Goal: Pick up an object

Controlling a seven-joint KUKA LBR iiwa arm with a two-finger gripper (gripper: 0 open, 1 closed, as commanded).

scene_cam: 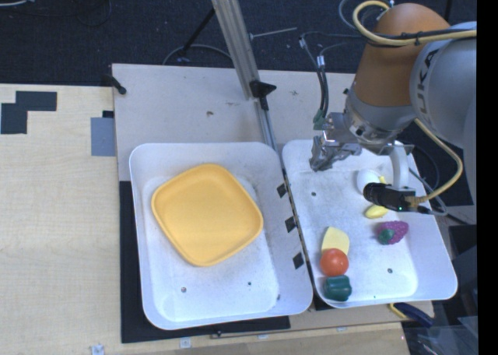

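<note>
Camera view, inspector A: gripper (321, 155) hangs over the far left corner of the right bin (436, 283), under the orange band. Finger state cannot be told; nothing is seen between them.

Inspector B: Left bin (148, 283) carries a yellow plate (207, 212), square with rounded corners, near its centre.

A: Right bin's near edge: a yellow wedge (336, 239), red tomato (334, 261) and green piece (338, 289), touching in a row. Toward the right edge, a purple piece (392, 231), a small yellow piece (376, 211) and a white piece (369, 181).

B: All lie apart from the gripper.
</note>
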